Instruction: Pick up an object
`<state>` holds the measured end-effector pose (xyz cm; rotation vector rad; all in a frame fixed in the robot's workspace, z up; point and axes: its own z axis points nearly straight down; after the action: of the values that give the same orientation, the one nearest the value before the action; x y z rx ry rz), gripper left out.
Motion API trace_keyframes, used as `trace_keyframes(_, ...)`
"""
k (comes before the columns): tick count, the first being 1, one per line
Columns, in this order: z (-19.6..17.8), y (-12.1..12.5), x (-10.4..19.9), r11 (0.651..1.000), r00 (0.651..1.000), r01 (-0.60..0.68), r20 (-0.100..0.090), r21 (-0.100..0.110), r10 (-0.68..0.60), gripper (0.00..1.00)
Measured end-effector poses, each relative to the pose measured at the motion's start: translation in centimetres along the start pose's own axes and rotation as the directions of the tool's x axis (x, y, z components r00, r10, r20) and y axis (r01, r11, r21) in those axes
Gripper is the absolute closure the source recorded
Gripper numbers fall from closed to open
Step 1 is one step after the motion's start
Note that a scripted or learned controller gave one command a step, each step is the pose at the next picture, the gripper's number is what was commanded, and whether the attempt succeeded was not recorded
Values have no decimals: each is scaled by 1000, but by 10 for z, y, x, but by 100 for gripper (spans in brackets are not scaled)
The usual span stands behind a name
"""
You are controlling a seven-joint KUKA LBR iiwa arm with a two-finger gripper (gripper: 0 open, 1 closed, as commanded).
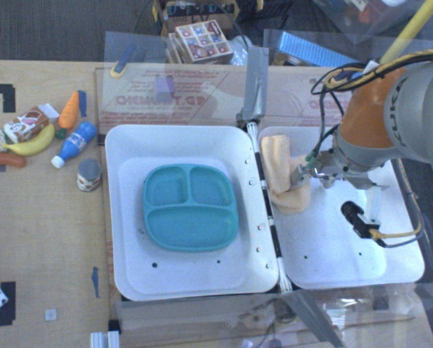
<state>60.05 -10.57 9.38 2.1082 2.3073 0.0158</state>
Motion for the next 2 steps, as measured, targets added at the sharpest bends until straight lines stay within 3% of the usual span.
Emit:
trace_keyframes(1, -46, 2, -81, 1000, 1000, 2, -3, 15, -2, 0)
trace_keyframes(2, 4, 25, -26, 997, 997, 76, -2, 9, -76, 0)
